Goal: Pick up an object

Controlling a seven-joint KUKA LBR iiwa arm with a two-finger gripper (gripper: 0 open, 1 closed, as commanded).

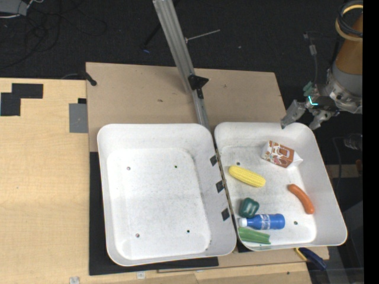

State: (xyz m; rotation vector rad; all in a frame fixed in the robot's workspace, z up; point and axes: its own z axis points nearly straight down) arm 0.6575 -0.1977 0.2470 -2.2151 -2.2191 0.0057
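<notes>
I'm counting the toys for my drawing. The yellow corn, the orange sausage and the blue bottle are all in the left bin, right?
Not quite. The yellow corn, the orange sausage and the blue bottle are all in the right bin, not the left bin. The camera view shows them there, with the claw above that bin's far right corner.

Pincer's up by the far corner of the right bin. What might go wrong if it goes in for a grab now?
1. The pincer hovers over the right bin's far rim; a straight descent would likely hit the rim.
2. The green pepper, blue bottle and green pod crowd the near edge, so a grab there may nudge neighbours or catch two.
3. The sausage is thin and round; it may roll away.
</notes>
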